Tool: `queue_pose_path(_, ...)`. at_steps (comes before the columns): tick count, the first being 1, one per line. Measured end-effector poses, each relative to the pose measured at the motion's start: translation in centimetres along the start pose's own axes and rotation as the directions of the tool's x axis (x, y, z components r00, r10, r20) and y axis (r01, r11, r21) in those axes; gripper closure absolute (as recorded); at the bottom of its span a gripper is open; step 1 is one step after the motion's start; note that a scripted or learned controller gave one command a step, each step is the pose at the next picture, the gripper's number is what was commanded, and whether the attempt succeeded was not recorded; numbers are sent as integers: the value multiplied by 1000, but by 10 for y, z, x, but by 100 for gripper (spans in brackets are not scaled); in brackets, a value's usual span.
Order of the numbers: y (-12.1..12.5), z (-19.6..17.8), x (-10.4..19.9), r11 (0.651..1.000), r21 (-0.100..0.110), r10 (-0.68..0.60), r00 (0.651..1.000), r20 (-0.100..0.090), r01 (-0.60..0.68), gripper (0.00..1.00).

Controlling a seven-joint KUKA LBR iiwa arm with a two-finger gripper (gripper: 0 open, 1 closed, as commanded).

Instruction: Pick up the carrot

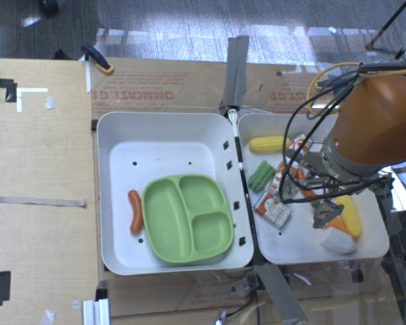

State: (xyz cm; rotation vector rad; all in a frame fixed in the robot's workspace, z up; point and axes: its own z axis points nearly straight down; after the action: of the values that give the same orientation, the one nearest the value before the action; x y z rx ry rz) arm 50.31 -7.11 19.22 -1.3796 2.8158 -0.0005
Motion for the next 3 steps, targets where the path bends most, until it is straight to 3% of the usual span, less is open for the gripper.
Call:
queue_pose_path(1,-45,74,62,996,1,-84,996,-2,84,0)
queue_pose_path(2,-81,88,122,986,14,169,986,12,-169,0)
queue_pose_path(3,-77,87,119,935,27,353,936,9,-353,0)
